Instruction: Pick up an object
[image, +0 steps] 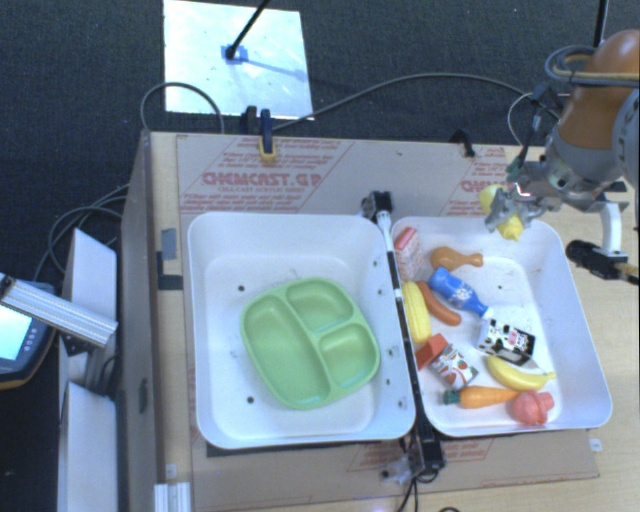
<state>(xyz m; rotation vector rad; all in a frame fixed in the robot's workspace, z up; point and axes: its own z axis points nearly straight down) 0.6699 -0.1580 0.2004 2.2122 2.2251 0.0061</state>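
Your gripper (508, 215) sits above the far right corner of the right bin (585, 330), and a small yellow object (510, 227) shows between its fingers, lifted clear of the bin floor. The arm (600, 110) reaches in from the right, its orange band at the top of the view.

Below it in the right bin you have a blue bottle (458, 291), a chicken drumstick (457, 259), a corn cob (416, 311) along the left wall, a black-and-white carton (509, 342), a banana (518, 375), a carrot (482, 396) and a pink piece (534, 407) near the front.

The left bin (225, 250) holds a green divided tray (310, 341). Both bins rest on the surface (300, 170).
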